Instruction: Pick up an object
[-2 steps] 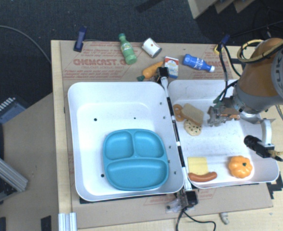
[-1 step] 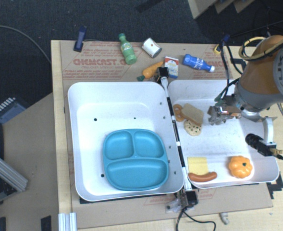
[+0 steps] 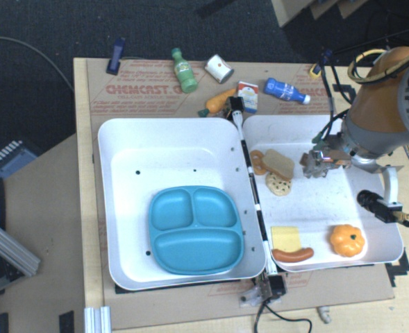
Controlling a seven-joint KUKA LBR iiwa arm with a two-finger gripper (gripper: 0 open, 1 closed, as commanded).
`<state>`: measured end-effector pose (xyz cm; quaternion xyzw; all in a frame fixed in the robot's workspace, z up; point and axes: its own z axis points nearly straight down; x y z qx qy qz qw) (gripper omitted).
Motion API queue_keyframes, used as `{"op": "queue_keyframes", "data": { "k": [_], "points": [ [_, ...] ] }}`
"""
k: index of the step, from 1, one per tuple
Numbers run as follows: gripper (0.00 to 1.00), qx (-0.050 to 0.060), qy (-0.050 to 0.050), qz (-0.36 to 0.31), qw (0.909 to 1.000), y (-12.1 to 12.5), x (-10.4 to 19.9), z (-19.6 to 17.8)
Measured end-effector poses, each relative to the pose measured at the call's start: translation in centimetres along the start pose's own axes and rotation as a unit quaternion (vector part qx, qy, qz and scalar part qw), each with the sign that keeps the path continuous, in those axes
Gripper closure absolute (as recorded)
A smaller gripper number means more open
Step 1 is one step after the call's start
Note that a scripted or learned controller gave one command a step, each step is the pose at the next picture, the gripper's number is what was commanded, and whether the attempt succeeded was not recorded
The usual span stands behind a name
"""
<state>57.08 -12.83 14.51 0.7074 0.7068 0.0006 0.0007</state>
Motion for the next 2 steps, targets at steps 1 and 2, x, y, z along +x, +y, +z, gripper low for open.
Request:
{"op": "queue_keyframes", "data": {
  "k": [1,2],
  "points": [
    [1.0,-0.001,0.0,0.0,1.0,0.1,0.0,-1.0],
    [1.0,0.002,0.001,0.0,1.0,-2.8,-0.4,-3.7]
  ]
}}
